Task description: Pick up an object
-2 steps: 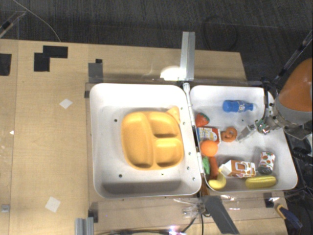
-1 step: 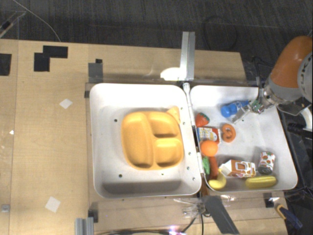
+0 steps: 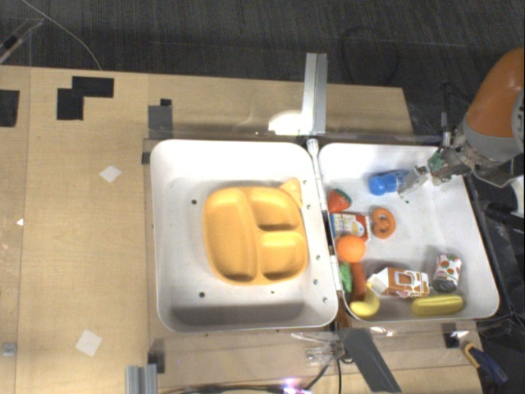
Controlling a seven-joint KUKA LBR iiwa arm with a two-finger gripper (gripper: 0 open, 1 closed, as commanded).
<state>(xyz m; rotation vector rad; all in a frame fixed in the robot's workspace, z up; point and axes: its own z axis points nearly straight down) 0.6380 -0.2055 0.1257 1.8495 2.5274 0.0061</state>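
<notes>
My gripper (image 3: 428, 171) hangs over the far right part of the right bin (image 3: 476, 236), just right of a blue object (image 3: 382, 184). The grey arm with its orange band (image 3: 499, 97) comes in from the upper right. Several small things lie in this bin: a red strawberry-like piece (image 3: 338, 199), a small printed carton (image 3: 349, 224), a brown ring like a doughnut (image 3: 382, 222), an orange (image 3: 351, 249), a juice carton (image 3: 399, 282), a can (image 3: 447, 272), a banana (image 3: 365, 304) and a yellow oblong piece (image 3: 436, 304). I see nothing held by the gripper.
The left bin (image 3: 176, 220) holds a yellow divided tray (image 3: 253, 235). A metal post (image 3: 315, 93) stands behind the wall where the two bins meet. Most items crowd the right bin's left and near sides.
</notes>
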